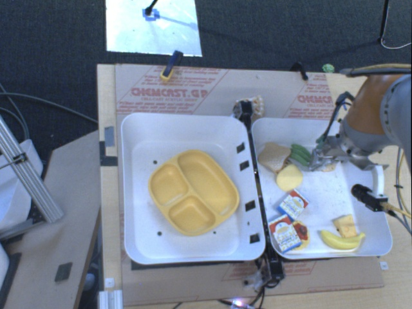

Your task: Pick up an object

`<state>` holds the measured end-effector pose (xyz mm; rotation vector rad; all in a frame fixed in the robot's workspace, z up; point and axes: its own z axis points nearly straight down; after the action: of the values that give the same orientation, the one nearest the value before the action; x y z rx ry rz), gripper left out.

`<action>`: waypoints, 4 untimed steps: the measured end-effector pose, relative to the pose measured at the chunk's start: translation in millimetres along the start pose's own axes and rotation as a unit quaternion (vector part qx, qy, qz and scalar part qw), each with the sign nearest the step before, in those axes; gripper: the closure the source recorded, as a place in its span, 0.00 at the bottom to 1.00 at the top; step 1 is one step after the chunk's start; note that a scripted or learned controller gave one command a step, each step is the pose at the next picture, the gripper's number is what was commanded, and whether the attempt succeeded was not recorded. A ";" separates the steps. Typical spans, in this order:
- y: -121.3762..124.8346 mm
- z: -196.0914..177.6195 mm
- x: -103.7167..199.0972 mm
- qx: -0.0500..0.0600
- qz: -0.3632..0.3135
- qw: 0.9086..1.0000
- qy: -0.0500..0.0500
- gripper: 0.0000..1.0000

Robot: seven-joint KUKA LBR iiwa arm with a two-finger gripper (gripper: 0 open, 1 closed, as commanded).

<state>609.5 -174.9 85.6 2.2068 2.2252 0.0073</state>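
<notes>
The right bin (380,237) holds several play-food items. A tan bread slice (272,154) lies at its upper left, with a green vegetable piece (299,152) beside it and a yellow round piece (289,177) just below. Two small printed cartons (293,205) (286,233) lie lower down. A banana (341,239) and a yellow wedge (346,223) sit near the front right corner. My gripper (319,160) is low inside this bin, right next to the green piece's right end, and the wrist hides its tips.
The left bin (138,237) holds a yellow three-compartment plate (193,192). A black divider with clips (251,172) runs between the bins. The arm's grey body and orange band (370,108) hang over the right bin's upper right, with a black cable fitting (367,197) below.
</notes>
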 end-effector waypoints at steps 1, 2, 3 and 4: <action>-127.9 0.1 28.4 0.008 0.005 1.000 0.003 1.00; -94.8 -0.3 -33.9 0.002 0.005 1.000 -0.001 1.00; -94.9 -10.4 -30.3 0.002 0.004 1.000 0.000 1.00; -103.9 -119.3 41.9 0.001 -0.001 1.000 0.001 1.00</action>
<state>504.2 -133.6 203.9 2.2068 2.2288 0.0089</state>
